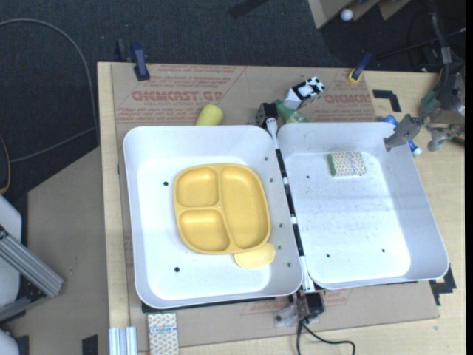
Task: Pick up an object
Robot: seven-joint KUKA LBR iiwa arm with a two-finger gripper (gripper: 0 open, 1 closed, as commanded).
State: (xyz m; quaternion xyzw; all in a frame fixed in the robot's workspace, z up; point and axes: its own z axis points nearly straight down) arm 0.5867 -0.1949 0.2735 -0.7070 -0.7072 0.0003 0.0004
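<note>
Speckled pad (346, 164) in right bin (414, 228), left of tool (414, 133) (apart).

Behind my two shallow white bins (140, 198), a small yellow rounded object (210, 115) lies on the brown cardboard sheet (177, 91) covering the bench. A blue clamp (138, 60) grips the sheet's far left edge, and a black-and-white toy (307, 89) sits near the bins' far junction.

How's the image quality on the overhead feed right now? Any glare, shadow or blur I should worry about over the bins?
Camera view: lighting is even and the yellow three-compartment plastic plate is sharp; the left white bin looks bright but not washed out; a soft shadow crosses the right white bin near the small green-and-white speckled block; the gripper at the right edge is slightly blurred.
</note>
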